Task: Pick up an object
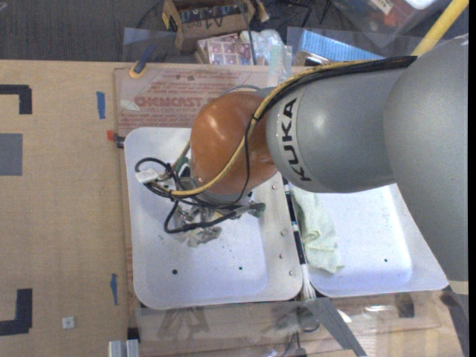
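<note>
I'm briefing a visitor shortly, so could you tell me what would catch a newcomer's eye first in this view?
The big grey KUKA arm sweeps in from the right, its orange band hanging over the left bin. Under the band, the gripper and its looping cables sit low over something small and pale. A crumpled pale green cloth lies at the right bin's left edge.

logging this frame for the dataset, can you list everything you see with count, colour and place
bins: two, white, side by side on the bench
cloth: one, pale green, crumpled at the left edge of the right bin
small object: one, pale, in the left bin just below the arm's wrist; too blurred to identify
board: one, brown with red print, behind the left bin
tape marks: two, blue, on the bench left of the bins
arm: one, grey with an orange band, reaching in over the left bin
cables: black and yellow, at the wrist
</note>
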Controlling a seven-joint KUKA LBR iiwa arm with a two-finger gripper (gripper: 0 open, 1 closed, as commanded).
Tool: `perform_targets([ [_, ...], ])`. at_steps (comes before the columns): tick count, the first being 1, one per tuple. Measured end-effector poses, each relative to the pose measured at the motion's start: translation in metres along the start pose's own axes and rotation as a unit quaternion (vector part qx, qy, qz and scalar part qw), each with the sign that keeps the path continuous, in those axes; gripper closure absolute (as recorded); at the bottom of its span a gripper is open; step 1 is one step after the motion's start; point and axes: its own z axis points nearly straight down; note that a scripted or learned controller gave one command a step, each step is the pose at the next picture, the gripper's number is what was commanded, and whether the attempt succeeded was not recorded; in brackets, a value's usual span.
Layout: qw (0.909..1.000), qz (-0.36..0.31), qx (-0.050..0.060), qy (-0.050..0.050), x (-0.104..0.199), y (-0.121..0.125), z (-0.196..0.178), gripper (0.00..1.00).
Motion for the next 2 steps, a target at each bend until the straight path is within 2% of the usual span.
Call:
perform_targets([
  [1, 0.9987, -0.051, -0.002, 0.004, -0.053, -0.079, 0.015, 1.00],
  [2, 0.9889, -0.148, 0.000, -0.001, -0.020, -0.120, 0.014, 1.00],
])
